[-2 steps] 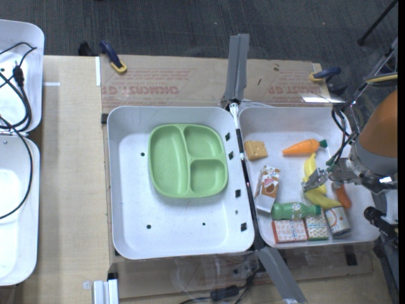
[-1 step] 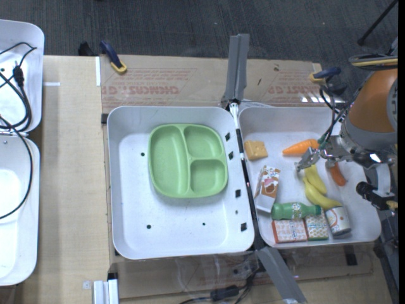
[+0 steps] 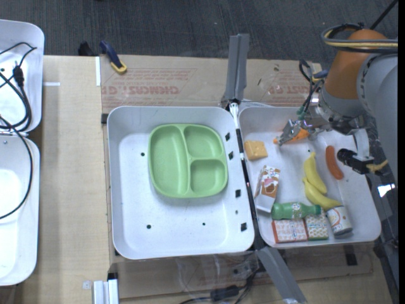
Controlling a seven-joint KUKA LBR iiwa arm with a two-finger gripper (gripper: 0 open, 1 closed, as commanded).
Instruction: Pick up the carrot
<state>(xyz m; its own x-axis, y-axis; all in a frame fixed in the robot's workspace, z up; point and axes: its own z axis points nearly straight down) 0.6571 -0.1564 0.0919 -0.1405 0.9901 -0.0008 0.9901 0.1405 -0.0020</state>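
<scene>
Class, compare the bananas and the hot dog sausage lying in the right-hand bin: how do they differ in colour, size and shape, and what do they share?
Colour: the bananas are yellow; the sausage is red-orange.
Size: the bananas are clearly longer and bulkier than the sausage.
Shape: the bananas curve; the sausage is nearly straight with rounded ends.
Shared: both lie flat on the floor of the right bin, close together, running roughly top to bottom in the camera view.

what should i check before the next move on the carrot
1. Gripper at the carrot: ok, it sits right at the orange piece in the right bin.
2. Carrot between the fingers: cannot tell, the gripper hides it.
3. Room around the carrot: ok, the cracker and bananas lie apart from it.
4. Sausage clear of the arm: cannot tell, it lies close under the wrist.
5. Plate out of the way: ok, in the left bin.
</scene>
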